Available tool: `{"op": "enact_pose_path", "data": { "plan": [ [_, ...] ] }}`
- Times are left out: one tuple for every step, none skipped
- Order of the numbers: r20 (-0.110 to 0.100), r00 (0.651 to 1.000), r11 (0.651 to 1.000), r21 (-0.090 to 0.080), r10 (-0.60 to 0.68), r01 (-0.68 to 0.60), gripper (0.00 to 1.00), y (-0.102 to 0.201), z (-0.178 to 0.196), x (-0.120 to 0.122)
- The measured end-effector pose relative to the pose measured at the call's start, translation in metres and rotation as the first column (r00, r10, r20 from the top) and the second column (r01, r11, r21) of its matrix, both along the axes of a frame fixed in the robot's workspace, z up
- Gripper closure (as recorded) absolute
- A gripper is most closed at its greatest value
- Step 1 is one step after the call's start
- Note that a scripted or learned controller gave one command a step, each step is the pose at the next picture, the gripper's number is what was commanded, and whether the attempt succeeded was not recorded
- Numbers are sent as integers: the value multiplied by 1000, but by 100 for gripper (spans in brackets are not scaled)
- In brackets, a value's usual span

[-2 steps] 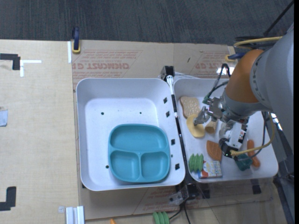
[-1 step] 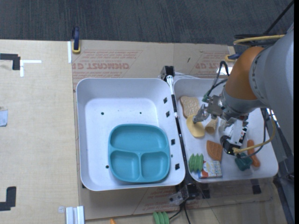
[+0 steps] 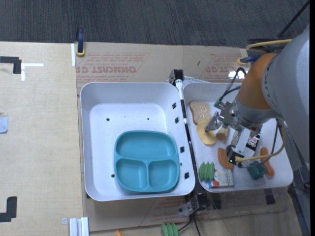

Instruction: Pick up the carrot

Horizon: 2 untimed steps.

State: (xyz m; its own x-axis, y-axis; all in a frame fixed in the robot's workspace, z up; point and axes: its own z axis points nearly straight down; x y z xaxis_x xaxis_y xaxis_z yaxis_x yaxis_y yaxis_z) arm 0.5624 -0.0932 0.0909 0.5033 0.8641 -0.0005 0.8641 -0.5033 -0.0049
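Note:
The carrot (image 3: 267, 163), a thin orange stick, lies near the right edge of the right bin (image 3: 283, 181), partly behind a yellow cable. My gripper (image 3: 214, 125) hangs over the left half of that bin, above a pale yellow flat piece (image 3: 205, 134). It is well left of the carrot and apart from it. Nothing can be seen held in it.
The right bin also holds a bread slice (image 3: 200, 111), an orange piece (image 3: 224, 158), a green ribbed item (image 3: 206, 170), a small carton (image 3: 223, 179) and a teal item (image 3: 256, 170). A blue divided plate (image 3: 146, 160) sits in the left bin (image 3: 98, 132). Another green item (image 3: 170, 228) lies on the bench in front.

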Motion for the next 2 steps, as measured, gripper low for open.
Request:
{"op": "enact_pose_path", "data": {
  "plan": [
    [0, 966, 966, -1, -257, 257, 0, -1, 0, -8],
    [-1, 968, 968, -2, -250, 250, 100, -2, 9, -7]
  ]
}}
